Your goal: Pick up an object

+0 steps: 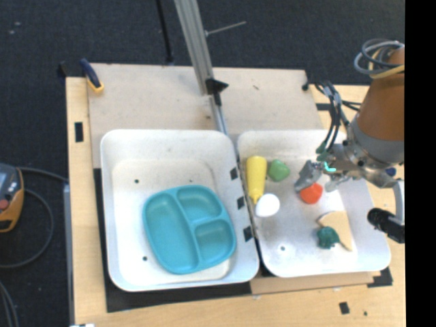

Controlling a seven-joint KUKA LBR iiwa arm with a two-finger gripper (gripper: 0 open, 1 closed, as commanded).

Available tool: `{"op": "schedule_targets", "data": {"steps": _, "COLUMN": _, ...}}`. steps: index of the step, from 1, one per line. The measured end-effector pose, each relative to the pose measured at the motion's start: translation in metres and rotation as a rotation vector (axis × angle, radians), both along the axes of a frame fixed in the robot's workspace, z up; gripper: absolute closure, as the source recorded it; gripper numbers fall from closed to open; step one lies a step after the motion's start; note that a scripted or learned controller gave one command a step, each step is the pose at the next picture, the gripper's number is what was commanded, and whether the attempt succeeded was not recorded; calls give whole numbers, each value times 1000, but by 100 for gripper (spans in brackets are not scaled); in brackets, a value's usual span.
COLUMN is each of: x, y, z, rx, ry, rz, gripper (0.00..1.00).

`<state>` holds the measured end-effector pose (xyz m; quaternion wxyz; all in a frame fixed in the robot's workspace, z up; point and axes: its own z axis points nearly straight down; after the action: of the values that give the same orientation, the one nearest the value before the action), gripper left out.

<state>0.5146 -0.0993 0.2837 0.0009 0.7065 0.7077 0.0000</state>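
Tabletop (170,101): pale board carrying two shallow white bins side by side. Left bin (119,155): holds one turquoise divided plate (189,228) with three compartments, lying flat toward the bin's near half. Right bin (368,251): holds a yellow bottle-shaped piece (255,176) lying along the left wall; a green ball (278,169) just beside it on its right; a white ball (267,204) touching the yellow piece's near end; an orange-red ball (311,193) near the bin's middle; a tan wedge (340,227) toward the near right; a dark green lump (328,236) resting against the wedge's left edge. Arm: grey with orange band, reaching in from the right over the right bin. End effector (315,177): positioned directly above and at the orange-red ball, its fingers appearing to stand to either side of the ball; whether they are wide, narrow or pressing on it cannot be told. Behind the bins: a slanted metal rail (197,43) rising from the tabletop.
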Motion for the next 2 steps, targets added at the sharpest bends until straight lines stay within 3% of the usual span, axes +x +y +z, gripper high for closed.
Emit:
{"op": "schedule_targets", "data": {"steps": 1, "x": 0, "y": 0, "z": 1, "rx": 0, "ry": -2, "rz": 0, "gripper": 0}}
{"op": "schedule_targets", "data": {"steps": 2, "x": 7, "y": -8, "z": -56, "rx": 1, "ry": 4, "rz": -2, "gripper": 0}}
